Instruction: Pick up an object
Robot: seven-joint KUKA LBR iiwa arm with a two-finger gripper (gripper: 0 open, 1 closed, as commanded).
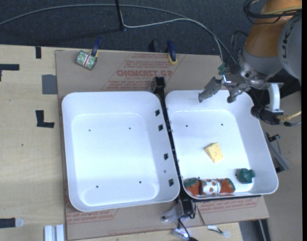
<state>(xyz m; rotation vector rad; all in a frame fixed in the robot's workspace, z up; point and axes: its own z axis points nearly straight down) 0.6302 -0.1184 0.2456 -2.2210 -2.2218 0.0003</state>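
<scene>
Camera view shows the pincer (219,91) spread wide with nothing between its two fingers, hanging over the far rim of the right bin (254,134), well apart from everything it might pick. The candidates sit toward the near side of that bin: a yellow block (214,152) lies alone on the bin floor, and a red-and-white toy (209,187) rests against the near wall, with a small green object (245,174) near the near-right corner. The left bin (113,185) offers no target.

The block looks the safest choice. Going for the toy risks a finger striking the near wall, since it lies hard against it. The green object sits by the sloping corner, where a closing finger could push it aside. A descent slightly off centre on the block could also nudge it away across the smooth floor.
</scene>
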